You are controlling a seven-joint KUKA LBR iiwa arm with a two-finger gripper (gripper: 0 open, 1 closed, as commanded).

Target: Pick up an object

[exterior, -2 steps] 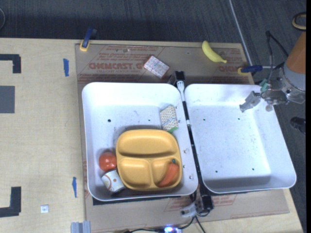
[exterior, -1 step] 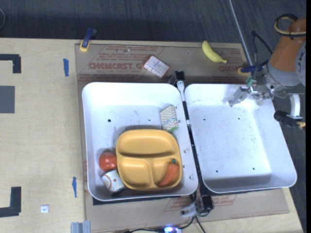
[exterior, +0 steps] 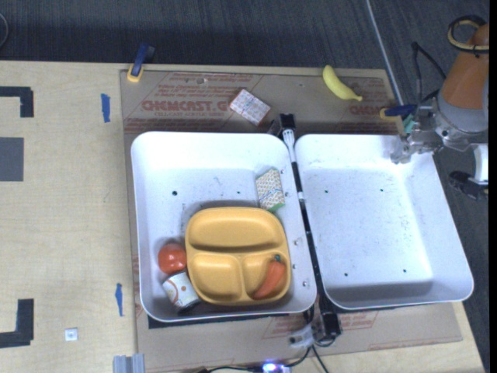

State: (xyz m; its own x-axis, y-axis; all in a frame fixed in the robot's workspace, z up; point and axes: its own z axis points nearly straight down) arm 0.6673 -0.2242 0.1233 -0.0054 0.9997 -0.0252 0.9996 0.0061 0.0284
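My metal claw (exterior: 401,152) hangs over the right bin's (exterior: 435,286) far rim; I cannot tell its state. The glossy yellow divided tray (exterior: 229,247) cradles a carrot (exterior: 269,280)

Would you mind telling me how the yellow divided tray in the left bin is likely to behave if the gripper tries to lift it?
The yellow tray looks rigid and glossy, so probably stiff but slippery. It is wide and shallow, so an edge grip would likely tilt it. The orange carrot in one compartment could slide out.
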